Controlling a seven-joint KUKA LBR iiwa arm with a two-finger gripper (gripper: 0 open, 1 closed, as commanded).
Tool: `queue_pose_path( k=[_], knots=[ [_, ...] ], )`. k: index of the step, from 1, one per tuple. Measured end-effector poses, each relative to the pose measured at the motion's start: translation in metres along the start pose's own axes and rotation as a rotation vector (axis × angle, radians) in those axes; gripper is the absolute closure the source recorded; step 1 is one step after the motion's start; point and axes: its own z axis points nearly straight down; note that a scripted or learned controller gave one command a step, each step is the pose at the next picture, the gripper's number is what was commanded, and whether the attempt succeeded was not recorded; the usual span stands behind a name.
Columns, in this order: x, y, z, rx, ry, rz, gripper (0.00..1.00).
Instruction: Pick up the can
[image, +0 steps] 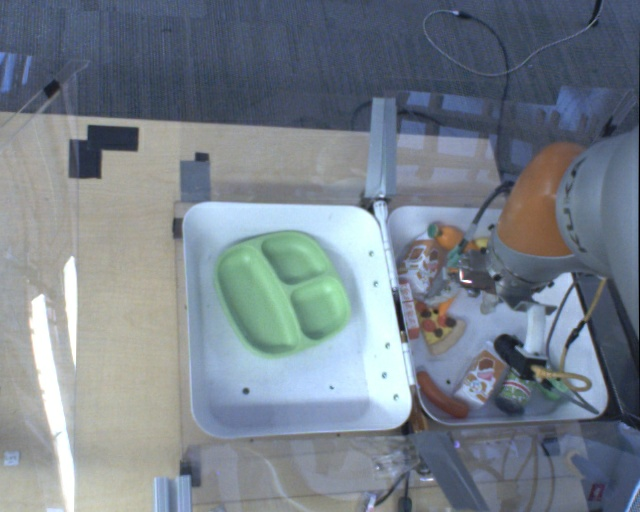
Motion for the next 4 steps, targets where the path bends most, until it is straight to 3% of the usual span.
queue_pose_path(
  k=[1, 2, 3, 4],
  knots=[
    [-0.004, -0.066, 0.007, -0.027, 0.0, -0.02, 0.0],
    [-0.067, -0.03, 0.013, -0.01, -0.003, -0.069, 0.0],
    [-0.045, 0.073, 0.015, -0.003, -0.001, -0.007, 0.0],
    [-0.059, 0.021, 0.014, -0.003, -0.001, -0.062, 0.0]
  ],
)
